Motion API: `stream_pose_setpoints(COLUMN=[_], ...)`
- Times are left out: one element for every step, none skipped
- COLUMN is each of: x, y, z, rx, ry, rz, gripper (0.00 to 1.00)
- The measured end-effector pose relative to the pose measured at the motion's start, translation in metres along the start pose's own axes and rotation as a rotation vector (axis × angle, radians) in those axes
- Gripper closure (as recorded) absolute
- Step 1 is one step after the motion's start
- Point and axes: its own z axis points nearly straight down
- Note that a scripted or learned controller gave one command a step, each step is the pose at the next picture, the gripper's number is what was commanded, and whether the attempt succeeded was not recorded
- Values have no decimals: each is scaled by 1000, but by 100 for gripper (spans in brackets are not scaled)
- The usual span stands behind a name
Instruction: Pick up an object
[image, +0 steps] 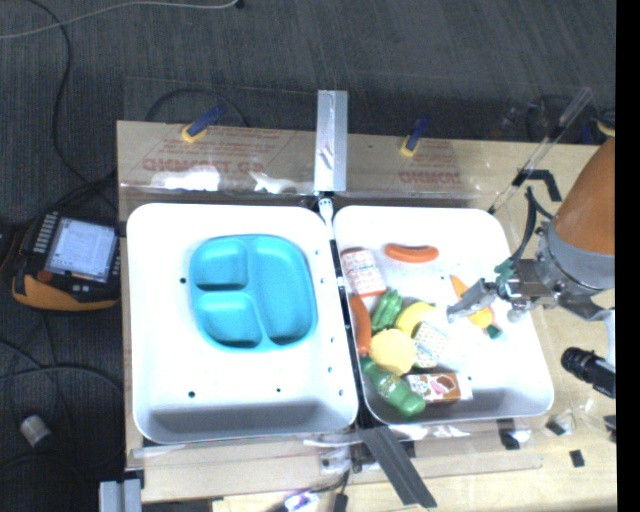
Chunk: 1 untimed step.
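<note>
The right bin (520, 370) holds a pile of toy food: an orange-red sausage (412, 252), a small bottle with a red and white label (360, 270), a carrot (360, 320), a green pepper (387, 305), two yellow fruits (393, 350), a white patterned packet (431, 342), a brown box (440, 385) and a green vegetable (395, 392). My gripper (476, 308) hangs low over the bin's right half, just right of the pile. Under it lies a small yellow piece (484, 319), and an orange piece (458, 285) sits beside it. I cannot see anything held.
The left bin (160, 390) holds a blue divided plate (252, 290). A metal bar (331, 140) stands upright behind the wall between the bins. Cables and a small screen device (75, 250) lie on the floor to the left. The right bin's near right corner is bare.
</note>
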Motion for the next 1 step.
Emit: stream_pose_setpoints(x=[-26], y=[53], z=[49], rx=[1], ry=[1], rz=[98], gripper=[0])
